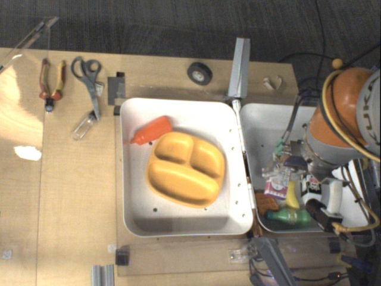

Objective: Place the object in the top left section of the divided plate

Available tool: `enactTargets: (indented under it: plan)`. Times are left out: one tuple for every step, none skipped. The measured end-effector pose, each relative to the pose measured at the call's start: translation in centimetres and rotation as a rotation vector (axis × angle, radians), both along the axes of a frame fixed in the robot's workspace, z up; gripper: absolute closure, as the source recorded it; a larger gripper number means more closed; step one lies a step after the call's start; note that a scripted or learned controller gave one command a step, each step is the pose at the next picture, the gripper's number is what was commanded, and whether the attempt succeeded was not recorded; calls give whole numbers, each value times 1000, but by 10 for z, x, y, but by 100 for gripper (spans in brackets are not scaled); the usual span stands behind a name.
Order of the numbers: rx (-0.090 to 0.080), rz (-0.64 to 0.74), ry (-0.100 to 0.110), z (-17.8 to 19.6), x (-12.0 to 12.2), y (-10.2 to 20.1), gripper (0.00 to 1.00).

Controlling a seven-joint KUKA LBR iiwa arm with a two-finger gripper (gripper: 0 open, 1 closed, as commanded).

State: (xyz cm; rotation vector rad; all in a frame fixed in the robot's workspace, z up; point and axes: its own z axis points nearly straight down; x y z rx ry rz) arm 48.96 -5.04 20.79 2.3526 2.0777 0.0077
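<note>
Resting in the left white bin [134, 219], the smooth yellow divided plate [186, 168] sat beside a glossy orange carrot-shaped object [151, 130] touching its upper-left rim. Over the right bin's [256, 124] clutter hung the end effector [297, 159]; its grip state couldn't be told.

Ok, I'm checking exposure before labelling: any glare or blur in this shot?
Camera view: bright glare washes out the bench's left edge; the yellow divided plate shows soft highlights; the right bin's clutter under the arm is soft and hard to tell apart.
</note>
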Motion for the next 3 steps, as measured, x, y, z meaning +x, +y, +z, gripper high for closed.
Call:
enactTargets:
  plan:
    - [-2,-3,1,58,69,51,100]
    - [-1,-7,2,69,84,125,100]
    - [-2,428,4,-19,123,179,100]
